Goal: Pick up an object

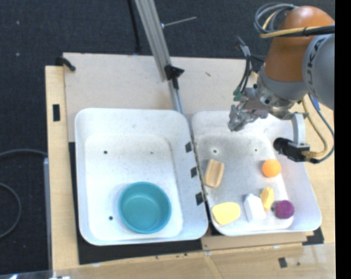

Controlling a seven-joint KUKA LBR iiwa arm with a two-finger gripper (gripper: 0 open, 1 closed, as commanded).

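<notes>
A tan worktop (58, 156) carries two shallow white bins side by side. The left bin (94, 127) holds a teal bowl (144, 207), upright, near its front edge. A slanted metal rail (154, 34) runs down from the top of the view and ends near the gap between the bins.

The right bin (222, 127) holds the small things. A tan, bread-like piece (214, 172) lies close to its left wall. Nearer the front lies a pale yellow, rounded block (225, 213), and just beside that a small white object (254, 207). A small yellow piece (268, 197) touches or nearly touches the white one on its right. An orange ball (271, 168) sits apart, farther back, and a purple ball (283, 208) rests near the front right corner.

The gripper (240, 121) hangs over the back of the right bin, well apart from all the objects, with nothing seen between its fingers; how far it is open cannot be told. The arm (294, 45), grey with an orange band, reaches in from the right.
</notes>
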